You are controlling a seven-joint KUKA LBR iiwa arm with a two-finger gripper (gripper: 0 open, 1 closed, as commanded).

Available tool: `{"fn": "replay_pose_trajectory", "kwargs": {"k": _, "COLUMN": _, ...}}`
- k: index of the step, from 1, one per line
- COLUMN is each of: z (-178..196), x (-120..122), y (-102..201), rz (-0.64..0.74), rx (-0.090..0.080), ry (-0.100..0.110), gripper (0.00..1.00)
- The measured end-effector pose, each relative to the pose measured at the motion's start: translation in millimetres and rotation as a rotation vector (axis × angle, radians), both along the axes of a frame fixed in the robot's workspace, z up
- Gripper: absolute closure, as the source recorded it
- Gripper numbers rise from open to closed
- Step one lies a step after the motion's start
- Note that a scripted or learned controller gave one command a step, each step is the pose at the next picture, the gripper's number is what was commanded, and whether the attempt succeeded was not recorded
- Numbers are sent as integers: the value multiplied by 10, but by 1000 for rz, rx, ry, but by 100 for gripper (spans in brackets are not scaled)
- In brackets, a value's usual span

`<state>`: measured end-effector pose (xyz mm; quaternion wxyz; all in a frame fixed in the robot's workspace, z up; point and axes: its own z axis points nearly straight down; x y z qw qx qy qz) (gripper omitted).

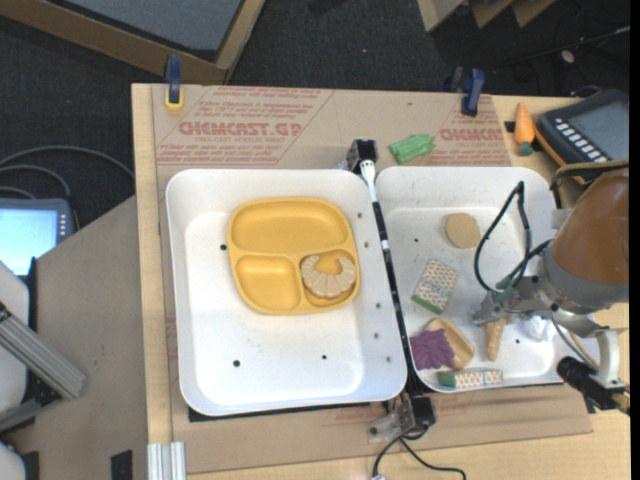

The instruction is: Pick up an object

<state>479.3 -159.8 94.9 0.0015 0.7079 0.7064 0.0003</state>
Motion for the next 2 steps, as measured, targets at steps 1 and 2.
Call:
{"fn": "replay_pose_trajectory", "kwargs": {"k": 1, "z": 956, "x": 470, "y": 820, "rz": 13, "rx": 3, "ry": -11, "gripper": 100}}
{"fn": "replay_pose_trajectory", "kwargs": {"k": 2, "z": 894, "x": 664, "y": 1452, "rz": 10, "rx": 3, "ry": 0, "gripper": 100}}
